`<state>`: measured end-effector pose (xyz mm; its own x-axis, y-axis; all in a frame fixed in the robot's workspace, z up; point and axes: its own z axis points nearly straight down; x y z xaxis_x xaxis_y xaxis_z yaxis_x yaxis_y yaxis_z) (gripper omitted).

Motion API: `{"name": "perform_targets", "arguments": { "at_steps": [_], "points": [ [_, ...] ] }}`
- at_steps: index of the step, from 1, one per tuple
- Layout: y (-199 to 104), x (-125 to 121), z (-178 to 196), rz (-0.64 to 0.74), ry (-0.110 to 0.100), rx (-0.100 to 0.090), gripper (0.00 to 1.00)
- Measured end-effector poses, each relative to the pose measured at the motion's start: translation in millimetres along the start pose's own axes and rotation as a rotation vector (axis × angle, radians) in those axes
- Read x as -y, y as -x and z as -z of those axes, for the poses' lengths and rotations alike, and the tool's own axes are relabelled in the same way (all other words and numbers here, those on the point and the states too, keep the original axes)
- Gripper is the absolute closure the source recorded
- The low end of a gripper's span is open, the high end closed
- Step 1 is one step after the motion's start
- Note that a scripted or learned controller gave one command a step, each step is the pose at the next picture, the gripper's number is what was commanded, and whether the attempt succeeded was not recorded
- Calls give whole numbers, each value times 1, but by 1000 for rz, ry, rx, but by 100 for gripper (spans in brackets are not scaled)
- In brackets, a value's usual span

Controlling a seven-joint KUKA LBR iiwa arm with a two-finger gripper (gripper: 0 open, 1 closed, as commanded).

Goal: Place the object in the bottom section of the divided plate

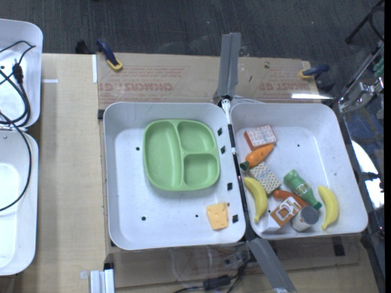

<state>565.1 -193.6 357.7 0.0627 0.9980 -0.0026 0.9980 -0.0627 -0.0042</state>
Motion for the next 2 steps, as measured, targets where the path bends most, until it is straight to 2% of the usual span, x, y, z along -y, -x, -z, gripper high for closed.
{"name": "perform_targets", "arguments": {
  "at_steps": [1, 2],
  "points": [
    [8, -33, 82, 22, 0, 0, 0],
    [7, -35, 87, 27, -7, 3, 100]
  ]
}}
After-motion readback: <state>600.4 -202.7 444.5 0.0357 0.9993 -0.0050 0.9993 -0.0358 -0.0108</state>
